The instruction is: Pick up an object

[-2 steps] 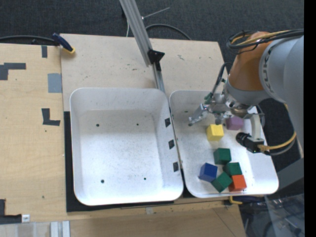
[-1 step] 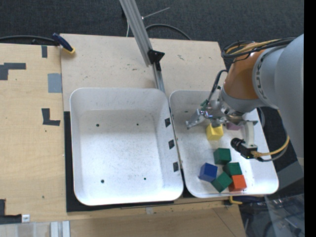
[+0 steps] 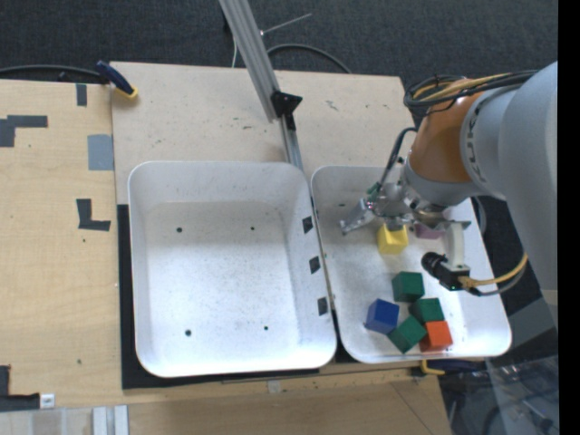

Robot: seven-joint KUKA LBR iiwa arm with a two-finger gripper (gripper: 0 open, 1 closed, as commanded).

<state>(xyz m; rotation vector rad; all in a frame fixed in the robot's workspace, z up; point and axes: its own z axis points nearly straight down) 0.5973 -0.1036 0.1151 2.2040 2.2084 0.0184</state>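
Yellow block (image 3: 392,237) sits in right bin (image 3: 349,324), centre-right of frame, directly under gripper (image 3: 391,217). You can see gripper low over it, but whether fingers are open, closed or gripping, cannot tell; block looks to rest on bin floor. Judge pick not yet done: approach made, grasp and lift left. Other candidates lie lower right, well apart from gripper: green block (image 3: 408,285), blue block (image 3: 381,315), second green block (image 3: 408,334), orange block (image 3: 438,335). Left bin (image 3: 217,175) holds nothing relevant.

Hand (image 3: 391,217) over yellow block (image 3: 392,237); right bin (image 3: 344,188).
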